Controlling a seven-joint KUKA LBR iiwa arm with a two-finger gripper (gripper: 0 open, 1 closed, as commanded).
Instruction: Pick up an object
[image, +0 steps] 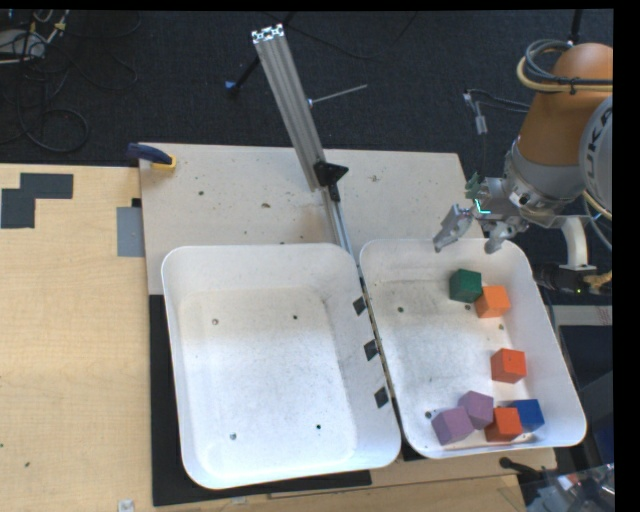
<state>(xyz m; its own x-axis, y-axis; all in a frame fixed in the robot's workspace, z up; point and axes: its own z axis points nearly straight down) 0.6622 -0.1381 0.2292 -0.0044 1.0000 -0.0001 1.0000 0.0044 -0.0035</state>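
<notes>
**A:** Where is your gripper (472, 233) sitting?

**B:** You see it at the upper right, hanging over the far rim of the right bin (556, 330). Its two grey fingers (447, 231) are spread well apart, and nothing lies between them. The arm (560, 120) reaches in from the right, its orange band showing above the wrist.

**A:** And the objects you could pick?

**B:** They all lie in the right bin. You have a green block (464, 285) near the far end, just below the gripper, with an orange block (492, 300) touching its right side. A second orange block (508, 364) sits alone further toward you, by the right wall. At the near end there is a cluster: two purple blocks (464, 417) side by side, a third orange block (505, 422) just to their right, and a blue block (529, 412) against that one.

**A:** What about the left bin (190, 300)?

**B:** You see its speckled white floor. A grey metal rail (296, 110) runs at a slant from the top of the view down to the seam between the two bins. A small blue and yellow thing (151, 155) lies at the desk's (240, 190) far left corner.
</notes>
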